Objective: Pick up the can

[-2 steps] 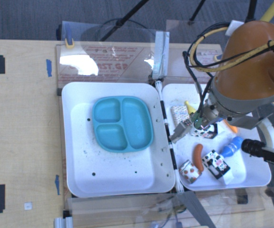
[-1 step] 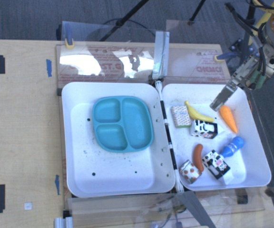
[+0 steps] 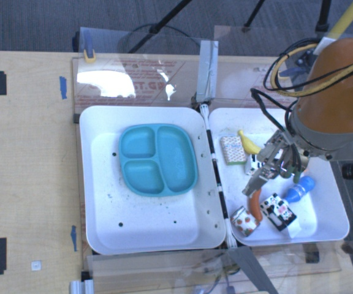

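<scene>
Grey-orange arm reaches over rt bin; hand hangs low above clutter, can't tell if open or gripping anything. Can lies at bin's near-left corner, touching orange carrot-like item. Blue divided plate sits in left bin.

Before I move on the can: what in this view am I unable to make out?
- Hand in the camera view: metal parts overlap, so its fingers' state is unreadable.
- Can: no item in the right bin reads clearly as one; all are too small.
- Right bin's far right part: hidden under the arm.
</scene>
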`<state>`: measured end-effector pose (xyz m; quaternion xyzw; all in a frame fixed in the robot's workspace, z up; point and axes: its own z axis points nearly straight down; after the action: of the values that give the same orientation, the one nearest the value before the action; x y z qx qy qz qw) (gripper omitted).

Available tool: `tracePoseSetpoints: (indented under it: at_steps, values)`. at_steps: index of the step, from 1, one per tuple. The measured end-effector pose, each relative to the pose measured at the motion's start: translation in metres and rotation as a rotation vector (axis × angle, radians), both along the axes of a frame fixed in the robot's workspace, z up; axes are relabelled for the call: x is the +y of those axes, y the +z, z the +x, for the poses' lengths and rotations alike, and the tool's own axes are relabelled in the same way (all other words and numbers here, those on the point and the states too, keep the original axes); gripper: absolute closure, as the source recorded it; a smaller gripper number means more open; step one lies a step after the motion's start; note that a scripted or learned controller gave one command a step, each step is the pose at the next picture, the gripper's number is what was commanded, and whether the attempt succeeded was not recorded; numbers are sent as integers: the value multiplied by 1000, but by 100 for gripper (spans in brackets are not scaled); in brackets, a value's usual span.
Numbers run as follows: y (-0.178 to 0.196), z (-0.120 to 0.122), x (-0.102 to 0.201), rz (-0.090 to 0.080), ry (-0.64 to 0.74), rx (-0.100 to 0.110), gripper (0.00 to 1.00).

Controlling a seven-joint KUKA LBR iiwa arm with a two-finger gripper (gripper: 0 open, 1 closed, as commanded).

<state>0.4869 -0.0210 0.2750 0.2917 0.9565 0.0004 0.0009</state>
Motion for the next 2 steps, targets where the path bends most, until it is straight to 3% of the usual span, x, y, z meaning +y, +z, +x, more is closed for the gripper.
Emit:
tracePoseSetpoints:
  at_steps: [1,2]
  values:
    - [10,1,0,0,-1,-5,100]
    - [52,-6,-33,-1,-228,-4,100]
